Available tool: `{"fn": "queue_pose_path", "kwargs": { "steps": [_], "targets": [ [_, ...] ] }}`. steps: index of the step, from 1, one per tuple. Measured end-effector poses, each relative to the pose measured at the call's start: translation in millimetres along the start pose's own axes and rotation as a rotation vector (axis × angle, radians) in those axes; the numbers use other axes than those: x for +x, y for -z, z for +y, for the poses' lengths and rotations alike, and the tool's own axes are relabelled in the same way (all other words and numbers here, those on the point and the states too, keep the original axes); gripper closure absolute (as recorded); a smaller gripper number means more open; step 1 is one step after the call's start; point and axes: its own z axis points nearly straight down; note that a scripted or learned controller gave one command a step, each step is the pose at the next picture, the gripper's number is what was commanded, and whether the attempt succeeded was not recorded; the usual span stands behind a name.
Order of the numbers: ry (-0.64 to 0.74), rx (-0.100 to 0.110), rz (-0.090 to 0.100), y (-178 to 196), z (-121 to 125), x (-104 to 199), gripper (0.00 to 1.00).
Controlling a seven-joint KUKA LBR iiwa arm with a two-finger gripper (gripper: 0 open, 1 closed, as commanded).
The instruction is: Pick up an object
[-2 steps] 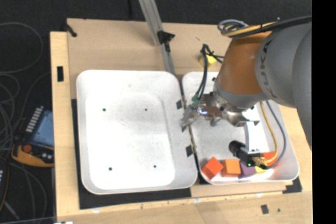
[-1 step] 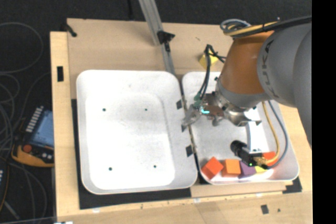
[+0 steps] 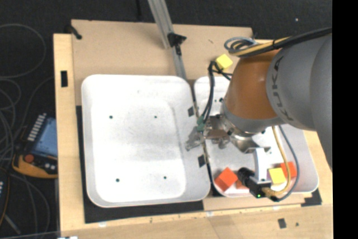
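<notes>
While the grey arm (image 3: 279, 87) hangs over the right bin (image 3: 310, 176), an orange block (image 3: 226, 178) and a yellow cube (image 3: 276, 175) lie near that bin's front edge. Beside it sits the smooth left bin (image 3: 134, 143) on the desk (image 3: 112, 42).

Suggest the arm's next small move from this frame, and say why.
Probably shift toward the orange block at the right bin's near edge, then descend. The gripper sits over the divide between the bins with nothing visible between its fingers, and that block lies apart and unobstructed.

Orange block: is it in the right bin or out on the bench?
In the right bin. The orange block lies on the bin's white floor near its front left corner, inside the rim, below the arm's wrist.
</notes>
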Motion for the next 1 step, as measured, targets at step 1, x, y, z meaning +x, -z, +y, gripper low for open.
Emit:
{"fn": "queue_pose_path", "kwargs": {
  "steps": [1],
  "targets": [
    [-0.007, -0.004, 0.001, 10.4, 2.4, -1.8, 1.00]
  ]
}}
